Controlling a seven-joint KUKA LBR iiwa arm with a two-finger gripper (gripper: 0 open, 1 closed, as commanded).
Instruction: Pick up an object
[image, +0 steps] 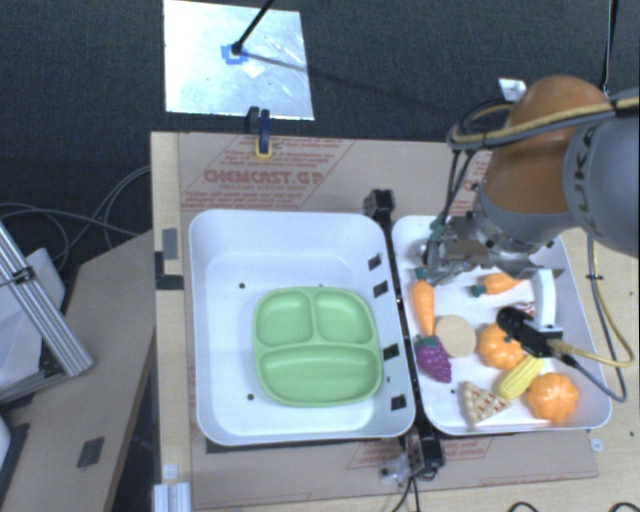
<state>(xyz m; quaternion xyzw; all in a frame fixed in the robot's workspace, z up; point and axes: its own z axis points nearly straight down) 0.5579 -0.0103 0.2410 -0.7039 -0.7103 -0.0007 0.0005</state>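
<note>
here the carrot (423, 305) lies just below the hand (437, 258).

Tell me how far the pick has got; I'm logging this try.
Early stage. Done: the grey arm with the orange band has reached over the right white bin, its tool low near the back left corner. In hand: nothing visibly lifted. Left: grasp and raise one item; the orange toy carrot lies nearest, the purple toy grapes further forward.

Only readable bit is "CHEMCAST GP" in red print on the brown paper-covered sheet (300, 170), just behind the left white bin (215, 300); smaller lines there are too blurry.
</note>
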